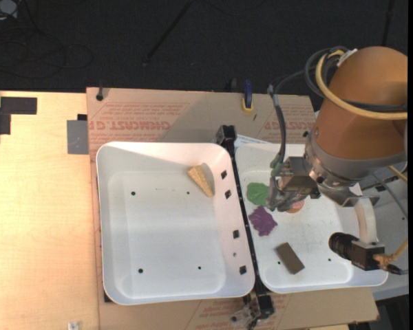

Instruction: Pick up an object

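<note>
Right bin (318, 231): gripper (279, 199) low beside green object (257, 192); grasp state unclear.

Bench with two bins: parts obscured or unclear.
Right bin (310, 280): far corner and much of the right side covered by the arm (361, 115), which itself runs out of frame at the right. Orange thing (297, 207): mostly under the gripper (283, 196), kind not identifiable. Green thing (256, 192): right edge behind the gripper. Cardboard (158, 112): largely hidden beneath both bins, near edge cut off, lettering too blurred to read. Blue item (248, 96) at the cardboard's far edge: too small to identify.
</note>
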Robot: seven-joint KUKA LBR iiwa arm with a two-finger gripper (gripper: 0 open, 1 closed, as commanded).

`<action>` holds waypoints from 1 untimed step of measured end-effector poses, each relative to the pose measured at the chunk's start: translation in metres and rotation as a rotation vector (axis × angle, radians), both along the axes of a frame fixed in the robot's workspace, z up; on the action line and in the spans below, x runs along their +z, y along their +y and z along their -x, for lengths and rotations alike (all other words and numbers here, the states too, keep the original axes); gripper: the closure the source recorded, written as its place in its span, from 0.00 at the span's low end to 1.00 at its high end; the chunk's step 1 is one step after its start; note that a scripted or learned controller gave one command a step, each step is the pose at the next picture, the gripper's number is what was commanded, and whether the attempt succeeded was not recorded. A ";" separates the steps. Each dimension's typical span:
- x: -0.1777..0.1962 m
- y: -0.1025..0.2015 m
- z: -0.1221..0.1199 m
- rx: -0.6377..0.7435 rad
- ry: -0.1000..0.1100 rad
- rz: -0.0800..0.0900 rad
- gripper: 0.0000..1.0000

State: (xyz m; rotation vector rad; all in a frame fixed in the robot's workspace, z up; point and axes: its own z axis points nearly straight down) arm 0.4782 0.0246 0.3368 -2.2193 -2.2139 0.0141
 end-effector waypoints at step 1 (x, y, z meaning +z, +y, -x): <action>-0.039 -0.057 0.003 -0.002 -0.004 -0.001 1.00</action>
